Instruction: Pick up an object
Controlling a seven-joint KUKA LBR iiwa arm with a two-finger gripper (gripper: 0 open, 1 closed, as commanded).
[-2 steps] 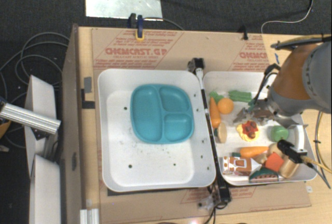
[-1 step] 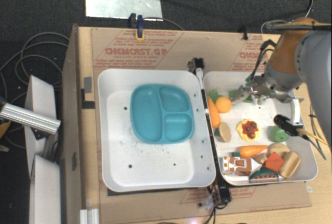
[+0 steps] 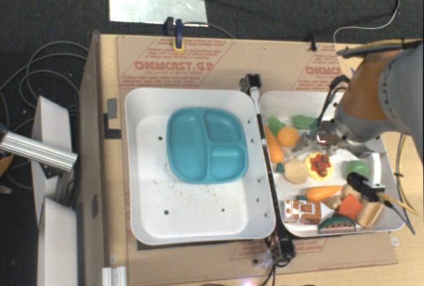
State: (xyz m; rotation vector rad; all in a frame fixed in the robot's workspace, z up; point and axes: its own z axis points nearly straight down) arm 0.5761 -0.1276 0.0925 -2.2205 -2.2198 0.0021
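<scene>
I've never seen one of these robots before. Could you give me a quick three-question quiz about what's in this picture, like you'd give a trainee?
1. True or false: the blue divided plate lies in the left bin.
2. Which bin is the gripper over? A) left bin B) right bin C) neither
3. Fill in: the round orange ball sits just to the ____ of the gripper in the camera view.

Key
1. True; it is the one large item there.
2. B; the arm reaches in above the toy food.
3. Left.
</scene>
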